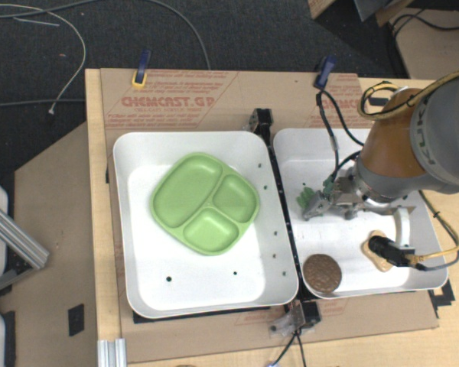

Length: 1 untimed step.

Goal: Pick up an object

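Observation:
My gripper is low in the right bin, near its left-middle, and points left. A small dark green object lies right at the gripper's tip, touching or nearly touching it. Whether it is gripped is unclear from this angle. A brown round disc-like object rests at the right bin's front left corner, apart from the gripper. A light green divided plate with three compartments lies in the middle of the left bin.
The grey arm with its orange band covers the right half of the right bin. A ridge separates the two bins. Cables trail over the right bin's back edge. Cardboard surrounds the bins.

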Available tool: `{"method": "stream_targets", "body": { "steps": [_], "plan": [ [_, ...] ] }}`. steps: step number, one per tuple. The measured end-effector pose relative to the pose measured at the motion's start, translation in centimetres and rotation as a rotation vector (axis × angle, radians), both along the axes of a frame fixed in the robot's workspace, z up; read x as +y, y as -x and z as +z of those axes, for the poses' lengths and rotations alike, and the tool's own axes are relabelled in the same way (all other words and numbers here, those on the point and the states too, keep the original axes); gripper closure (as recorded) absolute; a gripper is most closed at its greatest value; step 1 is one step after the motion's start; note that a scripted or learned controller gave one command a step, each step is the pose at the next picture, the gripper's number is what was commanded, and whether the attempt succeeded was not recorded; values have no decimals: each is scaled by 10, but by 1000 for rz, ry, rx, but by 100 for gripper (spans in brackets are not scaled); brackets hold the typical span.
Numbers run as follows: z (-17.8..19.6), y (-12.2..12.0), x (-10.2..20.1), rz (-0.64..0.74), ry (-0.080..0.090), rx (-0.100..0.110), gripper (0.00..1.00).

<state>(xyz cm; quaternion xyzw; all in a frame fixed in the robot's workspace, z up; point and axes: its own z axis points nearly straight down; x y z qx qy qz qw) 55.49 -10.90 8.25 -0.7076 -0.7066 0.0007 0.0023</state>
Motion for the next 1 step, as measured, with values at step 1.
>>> {"method": "stream_targets", "body": {
  "steps": [1],
  "plan": [
    [13,-1,0,1,1,-5,100]
  ]
}}
